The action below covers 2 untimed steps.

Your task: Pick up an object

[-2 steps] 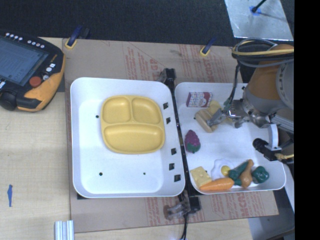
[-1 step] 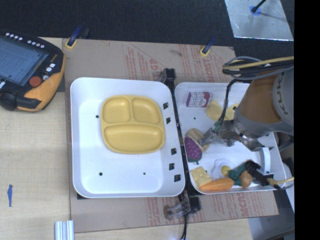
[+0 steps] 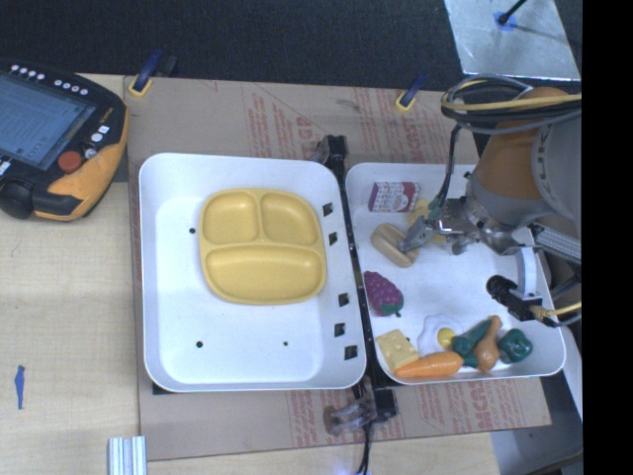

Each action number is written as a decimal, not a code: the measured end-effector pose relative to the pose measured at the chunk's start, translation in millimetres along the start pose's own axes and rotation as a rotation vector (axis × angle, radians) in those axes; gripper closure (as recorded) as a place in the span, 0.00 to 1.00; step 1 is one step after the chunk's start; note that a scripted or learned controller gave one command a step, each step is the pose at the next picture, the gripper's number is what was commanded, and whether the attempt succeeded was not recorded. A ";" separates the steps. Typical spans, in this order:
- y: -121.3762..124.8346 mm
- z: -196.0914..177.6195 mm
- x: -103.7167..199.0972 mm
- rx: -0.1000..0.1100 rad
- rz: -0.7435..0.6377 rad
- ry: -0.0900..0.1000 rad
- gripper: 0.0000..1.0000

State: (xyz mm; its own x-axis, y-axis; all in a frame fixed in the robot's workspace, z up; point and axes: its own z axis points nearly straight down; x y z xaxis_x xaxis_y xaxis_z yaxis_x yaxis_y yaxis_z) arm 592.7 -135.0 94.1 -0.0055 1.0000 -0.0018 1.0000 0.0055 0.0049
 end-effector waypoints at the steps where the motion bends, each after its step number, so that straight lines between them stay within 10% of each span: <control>1: 53.7 0.8 45.6 0.001 -0.003 0.002 0.00; 2: 61.8 1.0 -3.6 0.006 0.004 0.001 0.00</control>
State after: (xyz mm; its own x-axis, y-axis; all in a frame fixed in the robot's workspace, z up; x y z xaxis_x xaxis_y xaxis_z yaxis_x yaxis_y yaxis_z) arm 654.5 -138.2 93.4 -0.0014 1.0000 -0.0009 1.0000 0.0014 -0.0013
